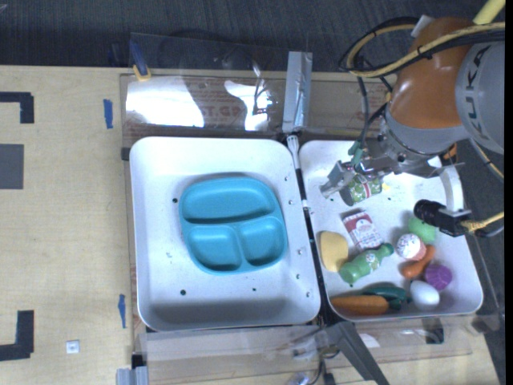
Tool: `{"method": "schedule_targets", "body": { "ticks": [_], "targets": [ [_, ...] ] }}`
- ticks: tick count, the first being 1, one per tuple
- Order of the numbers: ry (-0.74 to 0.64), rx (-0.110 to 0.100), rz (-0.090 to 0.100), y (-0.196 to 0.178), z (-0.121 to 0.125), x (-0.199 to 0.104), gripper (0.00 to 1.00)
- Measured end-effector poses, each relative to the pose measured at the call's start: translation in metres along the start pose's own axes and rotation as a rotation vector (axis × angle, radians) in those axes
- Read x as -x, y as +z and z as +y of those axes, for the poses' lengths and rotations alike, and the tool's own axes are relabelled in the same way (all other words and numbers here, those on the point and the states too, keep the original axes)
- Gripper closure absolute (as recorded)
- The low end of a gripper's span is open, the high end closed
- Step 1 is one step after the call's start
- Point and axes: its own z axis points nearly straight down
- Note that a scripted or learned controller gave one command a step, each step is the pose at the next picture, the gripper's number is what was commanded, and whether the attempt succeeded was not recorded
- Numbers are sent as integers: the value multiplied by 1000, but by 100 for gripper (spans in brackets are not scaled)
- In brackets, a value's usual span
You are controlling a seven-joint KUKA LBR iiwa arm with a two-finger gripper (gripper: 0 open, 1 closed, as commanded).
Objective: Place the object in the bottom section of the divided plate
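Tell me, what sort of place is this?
Probably a robotics lab test bench: a grey and orange arm reaches over two white bins, one holding a blue divided plate, the other toy food.

The surface (56, 215) is pale wood, marked with black tape corners at its left side and short blue tape strips near the bins. Two shallow white bins sit on it side by side, touching along their inner edges. The left bin (152, 239) carries a blue divided plate (232, 221). The right bin (461, 215) carries a scatter of small toy foods and packets. Behind the bins, a clear plastic sheet (200, 95) lies on the surface, catching glare.
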Motion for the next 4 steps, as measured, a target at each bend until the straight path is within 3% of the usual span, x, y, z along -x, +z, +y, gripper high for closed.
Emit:
{"method": "schedule_targets", "body": {
  "ticks": [1,2,3,4],
  "targets": [
    [-54,3,0,-7,53,-71,100],
    [-51,3,-2,-7,53,-69,0],
    [-52,8,-3,-18,54,-69,100],
    [-52,7,-3,-17,54,-69,0]
  ]
}}
